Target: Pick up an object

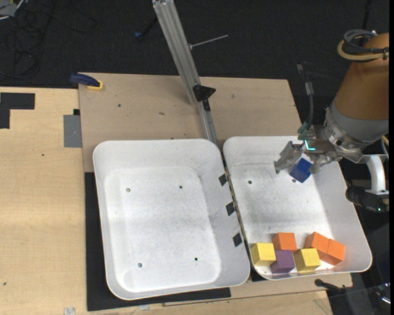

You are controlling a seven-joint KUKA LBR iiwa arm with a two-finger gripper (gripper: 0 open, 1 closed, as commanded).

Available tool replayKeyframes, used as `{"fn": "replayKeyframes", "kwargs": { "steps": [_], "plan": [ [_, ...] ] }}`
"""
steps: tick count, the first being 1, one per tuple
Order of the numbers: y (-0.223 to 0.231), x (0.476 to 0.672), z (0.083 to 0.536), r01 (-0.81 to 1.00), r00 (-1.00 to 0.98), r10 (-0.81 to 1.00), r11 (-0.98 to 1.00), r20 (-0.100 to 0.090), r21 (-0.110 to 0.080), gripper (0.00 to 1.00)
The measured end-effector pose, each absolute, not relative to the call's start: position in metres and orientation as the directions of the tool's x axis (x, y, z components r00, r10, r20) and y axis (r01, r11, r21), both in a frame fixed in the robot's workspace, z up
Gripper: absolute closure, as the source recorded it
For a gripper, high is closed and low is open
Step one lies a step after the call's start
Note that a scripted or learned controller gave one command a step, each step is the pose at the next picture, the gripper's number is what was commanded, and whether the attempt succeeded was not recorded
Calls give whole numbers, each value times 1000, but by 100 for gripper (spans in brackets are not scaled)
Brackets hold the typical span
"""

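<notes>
My gripper [301, 163] hangs over the upper part of the right bin [262, 195], reaching in from the right. A blue block [303, 170] sits between its fingers, tilted and raised off the bin floor, and the fingers are shut on it. At the bin's near edge lies a cluster of blocks: a yellow one [263, 252], an orange one [284, 241], a purple one [284, 261], a second yellow one [308, 259] and a larger orange one [328, 247].
The left bin [118, 176] stands beside the right one, with black clips [230, 207] along the shared edge. A slanted metal rail [182, 54] rises behind the bins. A blue clamp [85, 80] lies at the bench's far left corner.
</notes>
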State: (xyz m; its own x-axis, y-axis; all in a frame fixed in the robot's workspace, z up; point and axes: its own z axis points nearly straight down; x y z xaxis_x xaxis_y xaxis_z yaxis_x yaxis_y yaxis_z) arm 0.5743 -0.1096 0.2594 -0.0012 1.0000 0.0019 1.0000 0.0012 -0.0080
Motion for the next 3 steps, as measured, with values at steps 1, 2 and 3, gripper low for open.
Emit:
{"fn": "replayKeyframes", "kwargs": {
  "steps": [1, 2, 3],
  "plan": [
    [-111, 575, 262, 1000, 1, 1000, -1, 1, -3, 0],
    [-112, 582, 201, 1000, 1, 1000, -1, 1, -9, 0],
    [-103, 581, 145, 1000, 5, 1000, -5, 2, -10, 0]
  ]
}}
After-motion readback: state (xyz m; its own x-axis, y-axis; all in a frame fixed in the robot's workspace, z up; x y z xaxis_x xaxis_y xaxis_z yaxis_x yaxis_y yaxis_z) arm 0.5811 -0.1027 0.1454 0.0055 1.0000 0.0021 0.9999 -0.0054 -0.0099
